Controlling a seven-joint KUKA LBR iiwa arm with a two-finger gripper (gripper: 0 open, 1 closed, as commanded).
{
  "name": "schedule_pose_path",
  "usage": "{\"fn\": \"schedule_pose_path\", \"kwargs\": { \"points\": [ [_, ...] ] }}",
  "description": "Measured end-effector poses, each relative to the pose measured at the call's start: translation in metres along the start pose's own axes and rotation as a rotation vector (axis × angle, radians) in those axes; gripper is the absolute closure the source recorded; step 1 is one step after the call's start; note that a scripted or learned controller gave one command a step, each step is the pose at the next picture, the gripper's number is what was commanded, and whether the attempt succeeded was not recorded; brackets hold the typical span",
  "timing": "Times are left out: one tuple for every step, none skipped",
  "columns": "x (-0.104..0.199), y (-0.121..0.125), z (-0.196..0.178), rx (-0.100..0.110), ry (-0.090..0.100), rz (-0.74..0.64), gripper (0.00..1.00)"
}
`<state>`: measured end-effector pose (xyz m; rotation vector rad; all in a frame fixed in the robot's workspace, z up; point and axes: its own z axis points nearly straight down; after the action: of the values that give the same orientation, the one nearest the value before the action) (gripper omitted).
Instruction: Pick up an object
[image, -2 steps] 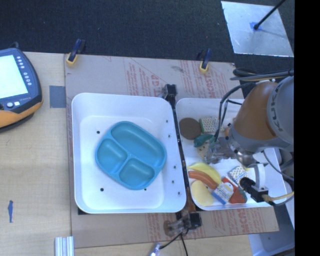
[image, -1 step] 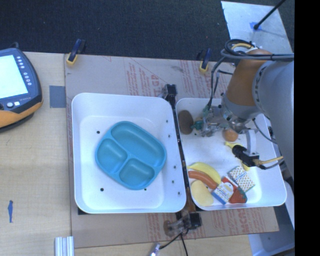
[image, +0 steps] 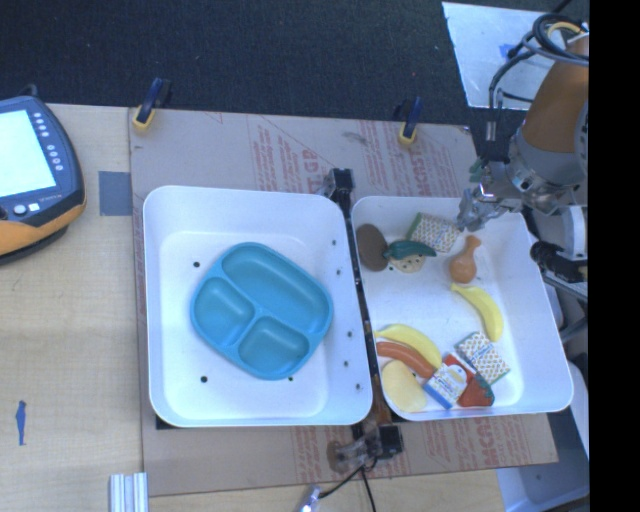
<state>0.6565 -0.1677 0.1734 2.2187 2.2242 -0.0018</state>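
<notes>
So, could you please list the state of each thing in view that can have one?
gripper: low over the right bin's far side, above the drumstick, nothing seen between its fingers
blue tray: lying flat in the left bin, face up
banana: lying in the right bin
drumstick: lying in the right bin, beside the banana's far end
handheld screen: lit, lying on the bench

Handheld controller (image: 30, 180) cut by left edge
</notes>
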Motion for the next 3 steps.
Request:
{"fn": "schedule_pose_path", "kwargs": {
  "points": [
    [-0.034,0.000,-0.079,0.000,0.000,-0.001,0.00],
    [0.020,0.000,0.082,0.003,0.001,-0.003,0.00],
    [-0.035,0.000,0.003,0.000,0.000,0.000,0.00]
  ]
}}
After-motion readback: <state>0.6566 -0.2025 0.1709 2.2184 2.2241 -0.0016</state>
